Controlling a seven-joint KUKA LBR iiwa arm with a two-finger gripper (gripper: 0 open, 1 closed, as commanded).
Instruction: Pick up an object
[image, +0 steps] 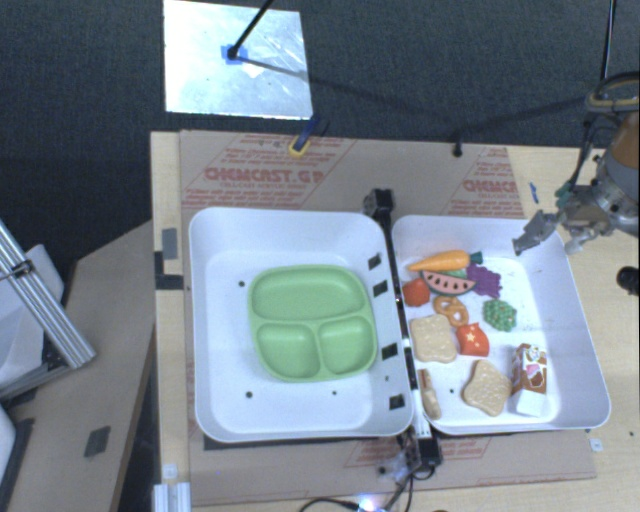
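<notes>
Toy food pieces (462, 325) crowd together below-left of your pincer (548, 232), whose fingers spread apart, so you risk snagging two.

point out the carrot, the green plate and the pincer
carrot (440, 262), camera view, middle of its orange body
green plate (308, 290), camera view, its long top compartment
pincer (548, 232), camera view, between its fingertips
</notes>
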